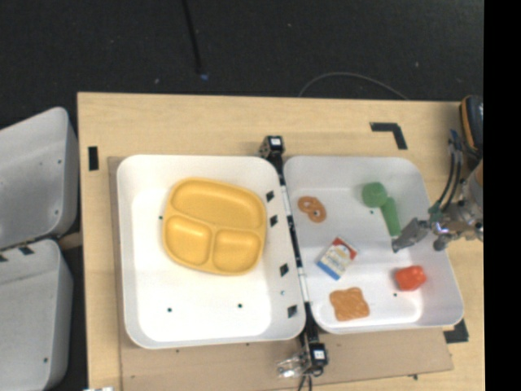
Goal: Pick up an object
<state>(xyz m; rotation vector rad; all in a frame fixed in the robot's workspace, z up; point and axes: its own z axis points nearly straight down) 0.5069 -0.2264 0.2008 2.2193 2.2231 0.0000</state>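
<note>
The right bin (407, 169) holds several small objects. A green scoop-shaped toy (381, 204) lies near its back. A brown pretzel ring (311, 208) sits at the left, and a white, blue and red packet (335, 258) is in the middle. At the front are an orange toast piece (349, 304) and a red toy (409, 278). My gripper (423, 239) hangs over the bin's right side, just right of the green toy's lower end and above the red toy. Its fingers stand apart with nothing between them.
The left bin (138, 300) carries a yellow divided plate (215, 225). A black-clipped divider (289, 243) separates the two bins. Grey-white panels (32, 186) stand off the bench's left edge. The arm's cables (456, 177) hang at the right.
</note>
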